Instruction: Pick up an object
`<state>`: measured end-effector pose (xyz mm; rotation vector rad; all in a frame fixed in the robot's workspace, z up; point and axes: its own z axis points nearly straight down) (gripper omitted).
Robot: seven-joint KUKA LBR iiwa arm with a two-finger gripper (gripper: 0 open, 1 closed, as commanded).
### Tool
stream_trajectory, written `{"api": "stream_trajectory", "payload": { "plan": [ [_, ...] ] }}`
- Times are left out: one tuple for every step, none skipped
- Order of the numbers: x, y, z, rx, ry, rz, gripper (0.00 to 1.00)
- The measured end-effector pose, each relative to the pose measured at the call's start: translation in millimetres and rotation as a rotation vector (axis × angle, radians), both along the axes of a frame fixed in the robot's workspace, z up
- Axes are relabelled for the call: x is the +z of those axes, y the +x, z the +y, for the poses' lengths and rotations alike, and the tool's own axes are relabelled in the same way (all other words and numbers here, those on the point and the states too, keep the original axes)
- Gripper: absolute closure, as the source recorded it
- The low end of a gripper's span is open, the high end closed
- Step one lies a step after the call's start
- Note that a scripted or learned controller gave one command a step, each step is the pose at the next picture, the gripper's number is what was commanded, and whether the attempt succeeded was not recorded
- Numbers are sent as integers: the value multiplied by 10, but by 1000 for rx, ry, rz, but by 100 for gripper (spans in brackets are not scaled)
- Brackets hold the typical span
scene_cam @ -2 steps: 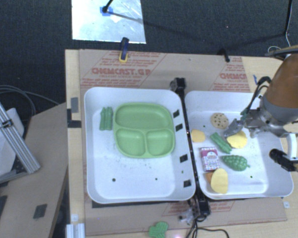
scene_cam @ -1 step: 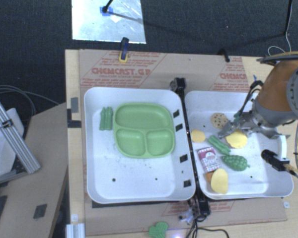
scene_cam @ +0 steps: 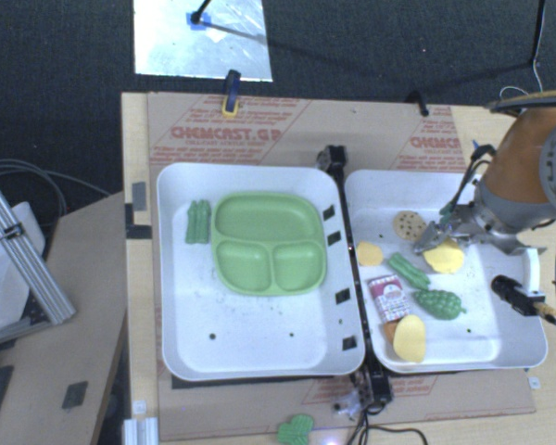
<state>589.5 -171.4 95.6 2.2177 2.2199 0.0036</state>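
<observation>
left bin (scene_cam: 181, 341): green divided plate (scene_cam: 267, 244), green beans (scene_cam: 197, 222) | right bin (scene_cam: 514, 336): cookie (scene_cam: 408, 222), red packet (scene_cam: 386, 296) | pincer (scene_cam: 433, 237) low beside yellow lemon-like piece (scene_cam: 445, 260), apparently touching; opening can't be told

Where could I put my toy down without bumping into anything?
The left bin has bare floor in front of the green divided plate, down to its near wall. The right bin is crowded at its left and middle: cookie, yellow pieces, green toys, red packet. Its near right corner, past the leafy green toy, is bare.
</observation>
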Motion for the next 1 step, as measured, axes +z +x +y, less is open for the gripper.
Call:
{"api": "stream_trajectory", "payload": {
  "plan": [
    [1047,-67,878,11,3,-6,100]
  ]
}}
